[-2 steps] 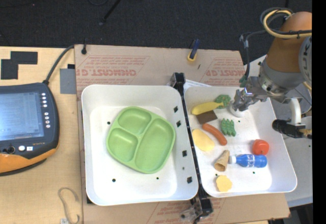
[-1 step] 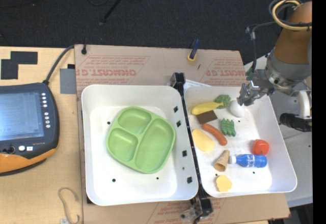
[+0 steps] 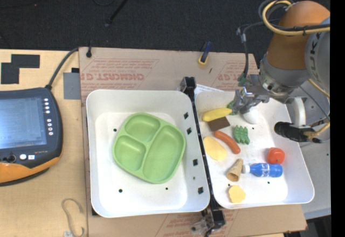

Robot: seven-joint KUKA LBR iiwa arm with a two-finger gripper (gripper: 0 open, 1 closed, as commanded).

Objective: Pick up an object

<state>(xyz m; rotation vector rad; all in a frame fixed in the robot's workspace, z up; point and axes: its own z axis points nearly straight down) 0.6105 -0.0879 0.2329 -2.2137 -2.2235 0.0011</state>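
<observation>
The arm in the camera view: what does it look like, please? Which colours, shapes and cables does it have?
The arm is bulky and rounded, with a large orange band above grey metal segments. Part of a dark printed lettering shows on the grey housing at the right. Yellow and grey cables loop over its top and a thin dark cable hangs at its left. The gripper is small, of grey metal.

Green divided plate (image 3: 149, 147) in the left white bin (image 3: 102, 106), right white bin (image 3: 302, 187) with toy food, gripper (image 3: 243, 102) low at its 12 o'clock rim near a banana (image 3: 216, 114), hot dog (image 3: 227, 141) centre, blue bottle (image 3: 266, 169) and tomato (image 3: 275, 155) at 4 o'clock, tablet (image 3: 24, 125) at far 9 o'clock
</observation>
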